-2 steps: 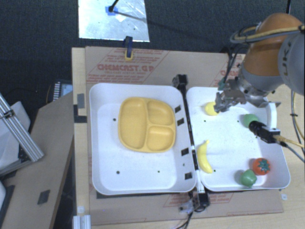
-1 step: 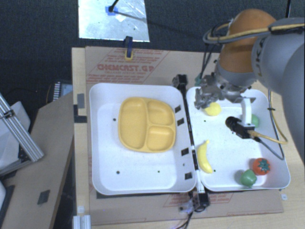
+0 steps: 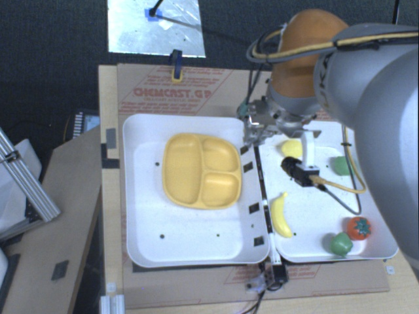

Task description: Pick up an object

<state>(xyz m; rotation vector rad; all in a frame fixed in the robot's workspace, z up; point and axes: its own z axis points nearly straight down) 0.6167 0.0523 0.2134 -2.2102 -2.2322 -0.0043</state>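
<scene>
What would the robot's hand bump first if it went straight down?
Probably the white rim where the two bins meet, not a toy. The hand hangs above it, though depth is unclear.

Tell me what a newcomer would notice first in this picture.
The yellow divided tray stands out first, lying in the middle of the left bin. Next comes the big grey arm with its orange band, reaching in from the right, its gripper over the bins' shared edge. Toward the front of the right bin lie a banana, a red tomato and a green fruit.
</scene>
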